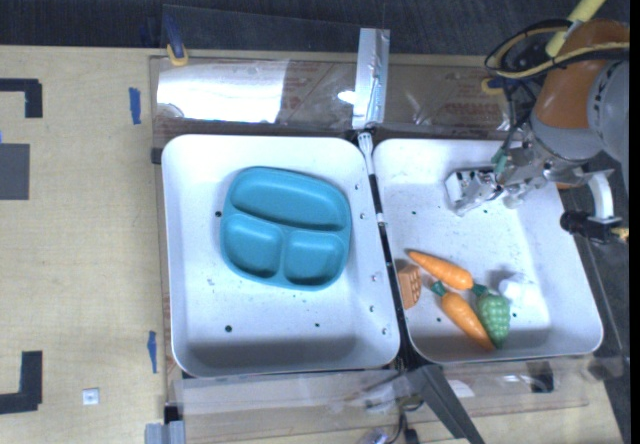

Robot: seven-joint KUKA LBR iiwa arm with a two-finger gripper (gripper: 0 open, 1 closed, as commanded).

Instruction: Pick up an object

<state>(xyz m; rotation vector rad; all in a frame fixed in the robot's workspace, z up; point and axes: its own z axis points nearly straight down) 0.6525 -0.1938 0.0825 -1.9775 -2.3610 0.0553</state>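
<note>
Carrots [441, 270] and a green toy [494, 316] lie at the right bin's [560, 242] near edge; my gripper [472, 188] hovers over bare floor further back, jaws apart, empty, well short of them.

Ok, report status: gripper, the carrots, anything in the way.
Gripper over right bin, nothing between fingers. Two carrots lying free, green toy touching the lower one.
</note>
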